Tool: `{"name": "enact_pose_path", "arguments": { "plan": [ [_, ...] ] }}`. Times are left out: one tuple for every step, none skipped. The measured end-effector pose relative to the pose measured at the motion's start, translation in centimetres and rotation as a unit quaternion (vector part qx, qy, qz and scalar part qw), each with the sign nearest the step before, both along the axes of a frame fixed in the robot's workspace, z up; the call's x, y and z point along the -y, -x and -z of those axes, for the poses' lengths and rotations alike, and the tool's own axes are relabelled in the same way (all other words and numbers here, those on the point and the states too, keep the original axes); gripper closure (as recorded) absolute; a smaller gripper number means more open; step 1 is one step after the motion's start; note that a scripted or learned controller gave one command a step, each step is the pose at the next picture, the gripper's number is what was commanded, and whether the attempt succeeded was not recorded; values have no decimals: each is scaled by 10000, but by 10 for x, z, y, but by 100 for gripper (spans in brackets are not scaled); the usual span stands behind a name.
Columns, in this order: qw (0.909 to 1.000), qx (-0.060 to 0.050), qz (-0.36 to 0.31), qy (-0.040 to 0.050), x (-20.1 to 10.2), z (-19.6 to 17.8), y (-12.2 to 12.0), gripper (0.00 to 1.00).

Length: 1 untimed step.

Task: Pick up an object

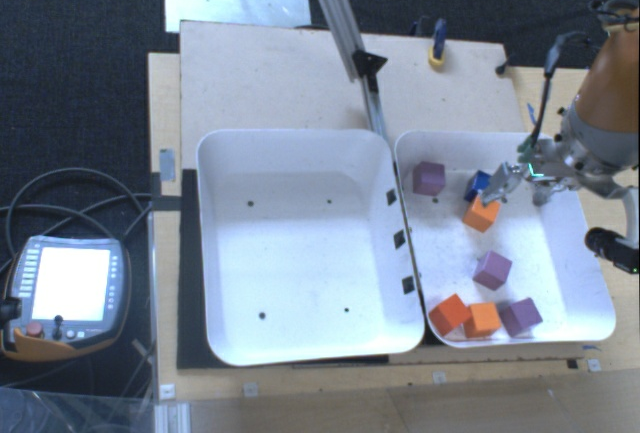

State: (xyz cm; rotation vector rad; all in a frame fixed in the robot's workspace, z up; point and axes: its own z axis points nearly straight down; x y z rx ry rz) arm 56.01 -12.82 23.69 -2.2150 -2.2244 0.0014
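Orange cube (482,214) is the block nearest the gripper (503,183), lying in the right bin (590,261) just at the gripper's 7 o'clock, close under its tip; whether they touch is unclear. The gripper reaches in from the right, at about 1 o'clock from the bin's centre, and the view is too small to tell if it is spread or closed, or if anything sits in it. A blue block (477,184) lies just at the gripper's 9 o'clock, partly covered by it. A purple cube (429,177) sits farther out at 9 o'clock, near the bin's left wall. Another purple cube (492,269) rests at 6 o'clock from the gripper. Along the bin's near edge sit a red-orange cube (450,312), an orange one (483,319) and a purple one (520,315). The left bin (215,221) lies at 9 o'clock beyond the shared wall.
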Motion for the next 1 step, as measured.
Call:
{"name": "enact_pose_path", "arguments": {
  "plan": [
    [10000, 19, 6, 4, 0, -2, -1, 0]
  ]
}}
